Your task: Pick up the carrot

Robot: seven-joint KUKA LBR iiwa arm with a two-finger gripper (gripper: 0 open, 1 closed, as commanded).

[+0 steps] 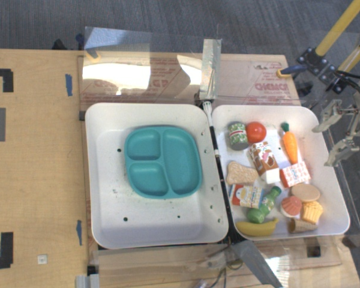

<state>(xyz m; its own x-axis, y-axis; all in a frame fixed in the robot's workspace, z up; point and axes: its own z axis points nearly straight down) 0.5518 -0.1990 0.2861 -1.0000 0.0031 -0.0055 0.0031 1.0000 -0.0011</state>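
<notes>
Two neighbours, carrot, tomato, carton

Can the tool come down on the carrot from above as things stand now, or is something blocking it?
Probably yes. The carrot lies uncovered near the right bin's far right side, nothing on top. The small carton touches its lower tip, so gripping its middle looks safest.

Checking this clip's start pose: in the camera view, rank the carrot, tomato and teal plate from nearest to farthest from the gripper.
1. Carrot: right bin, on the side where the gripper is.
2. Tomato: right bin, further left.
3. Teal plate: left bin.
</notes>
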